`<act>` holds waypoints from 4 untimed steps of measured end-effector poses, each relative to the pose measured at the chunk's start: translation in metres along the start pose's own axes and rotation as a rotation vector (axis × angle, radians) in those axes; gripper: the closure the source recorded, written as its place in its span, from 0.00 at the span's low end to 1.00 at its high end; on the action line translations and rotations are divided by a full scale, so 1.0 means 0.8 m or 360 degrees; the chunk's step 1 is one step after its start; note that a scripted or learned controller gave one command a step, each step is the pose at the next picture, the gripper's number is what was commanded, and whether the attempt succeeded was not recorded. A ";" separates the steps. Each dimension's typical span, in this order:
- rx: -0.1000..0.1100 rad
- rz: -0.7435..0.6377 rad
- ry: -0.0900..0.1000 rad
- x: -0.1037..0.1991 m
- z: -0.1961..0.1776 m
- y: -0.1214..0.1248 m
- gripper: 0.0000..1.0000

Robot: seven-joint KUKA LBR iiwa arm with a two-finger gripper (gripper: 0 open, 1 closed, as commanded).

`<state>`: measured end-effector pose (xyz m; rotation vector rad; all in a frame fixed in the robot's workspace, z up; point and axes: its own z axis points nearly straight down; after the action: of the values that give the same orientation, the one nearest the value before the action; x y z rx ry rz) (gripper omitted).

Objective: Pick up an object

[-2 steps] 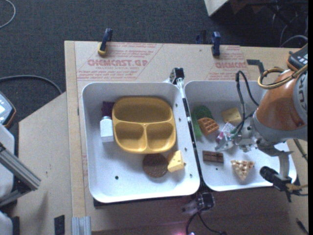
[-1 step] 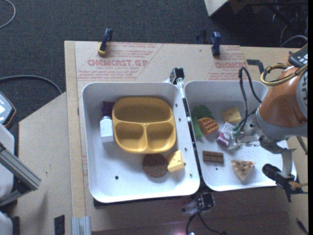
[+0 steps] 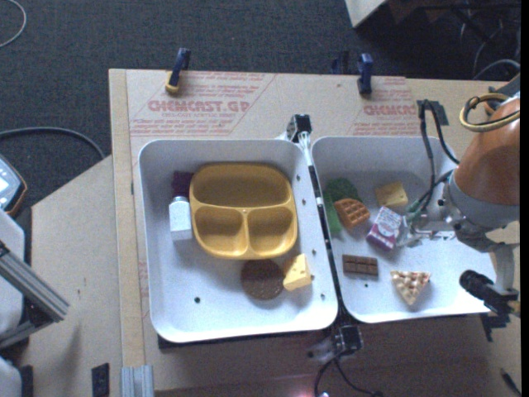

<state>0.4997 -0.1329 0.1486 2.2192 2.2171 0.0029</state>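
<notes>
Purple packet [image 3: 384, 228]: the likeliest thing to pick, lying in the right bin [image 3: 463, 304] just beside the hand, touching or nearly touching it on its far-from-arm side; which of the two I cannot tell.
Hand [image 3: 416, 230]: low in the right bin, reaching in from the arm's side; whether it is spread or pressed together cannot be told, since the wrist hides it.
Hold: nothing shows as gripped, so I judge the pick not yet made.
Near the hand: a yellow block [image 3: 392, 194] just beyond the packet toward the bin's back wall; a pizza slice [image 3: 411, 285] toward the front wall; a chocolate bar [image 3: 359, 265] beside that.
Further from the hand: a waffle [image 3: 351, 212] lying on a green piece [image 3: 337, 193], past the packet toward the divider.
Far from the hand: the left bin [image 3: 157, 246], with a yellow divided tray [image 3: 243, 209], a brown cookie [image 3: 262, 279], a cheese wedge [image 3: 298, 273], a white bottle [image 3: 180, 219].
Table [image 3: 207, 106]: carries both bins.
Risk, packet: it looks soft and slanted, so a close from the side may shove it toward the waffle instead of catching it.
Risk, crowding: the yellow block and waffle sit close, so a wide approach could nudge them or catch two things.
Risk, cables [image 3: 434, 147]: loose leads hang over the bin's back corner near the wrist and could snag on a lift.
</notes>
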 end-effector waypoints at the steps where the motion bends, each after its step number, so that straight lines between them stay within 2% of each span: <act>1: -0.0003 -0.0005 0.0000 0.008 -0.074 0.009 1.00; 2: 0.0000 -0.0004 0.0000 0.008 -0.097 0.011 1.00; 3: 0.0003 -0.0010 0.0003 0.059 -0.092 0.032 1.00; 4: 0.0000 -0.0010 0.0003 0.122 -0.106 0.065 1.00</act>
<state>0.5518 -0.0350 0.2333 2.2135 2.2249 0.0053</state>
